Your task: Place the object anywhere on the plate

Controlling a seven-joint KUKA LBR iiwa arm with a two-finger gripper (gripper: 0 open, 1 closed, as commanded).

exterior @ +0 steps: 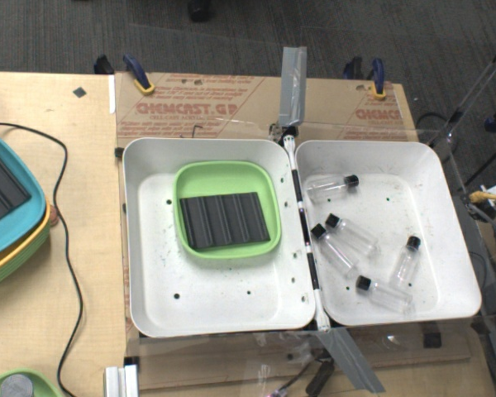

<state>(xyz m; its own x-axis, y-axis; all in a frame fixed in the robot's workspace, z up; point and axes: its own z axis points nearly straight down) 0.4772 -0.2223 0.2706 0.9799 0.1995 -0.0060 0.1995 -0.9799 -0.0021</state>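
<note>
Five clear vials with black caps, all loose on floor of right bin [446, 222], none on plate.
- vial one [331, 186]: far-left part of bin, lying flat, cap toward bin centre.
- vial two [353, 234] and vial three [334, 250]: mid-left, side by side, nearly touching, caps toward the divider between bins.
- vial four [406, 261]: right of centre, cap on far end.
- vial five [382, 293]: near edge, cap on left end.

Green plate [225, 169] in left bin [140, 246], far half, close to the divider. Dark ribbed slab [226, 220] lying flat on it, covering most of its well.

Claw state: can't tell from this view, so positions given bin-relative instead.

Around: cardboard sheet [190, 102] under both bins, held by blue clamps [138, 73] at far corners. Grey tape strip [293, 89] over the far end of the divider. Teal tray stack [8, 205] on wooden bench [50, 321] at left, black cable [66, 246] trailing beside it.
</note>
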